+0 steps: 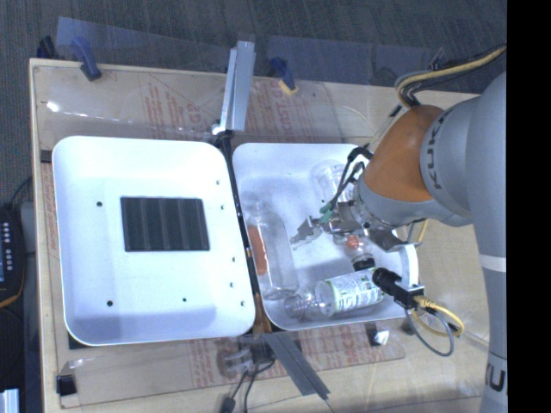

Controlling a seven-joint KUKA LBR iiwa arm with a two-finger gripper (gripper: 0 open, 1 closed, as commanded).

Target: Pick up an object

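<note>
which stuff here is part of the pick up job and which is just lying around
Job: gripper; labelled bottle; clear bottle; right bin.
Lying about: left bin; dark ribbed panel; blue clamps.

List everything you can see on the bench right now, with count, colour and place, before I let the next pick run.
Left bin: 1, white, left half of the bench.
Right bin: 1, white, beside it.
Ribbed panel: 1, dark grey, middle of the left bin's floor.
Orange-label bottle: 1, clear, lying along the right bin's left wall.
White-label bottle: 1, clear, lying along the right bin's near wall.
Third bottle: 1, clear, right bin's far side, partly under the arm; hard to make out.
Clamps: 2, blue, bench's far edge.
Arm: 1, grey with orange band, reaching in from the right.
End effector: 1, metallic, over the right bin's middle.
</note>
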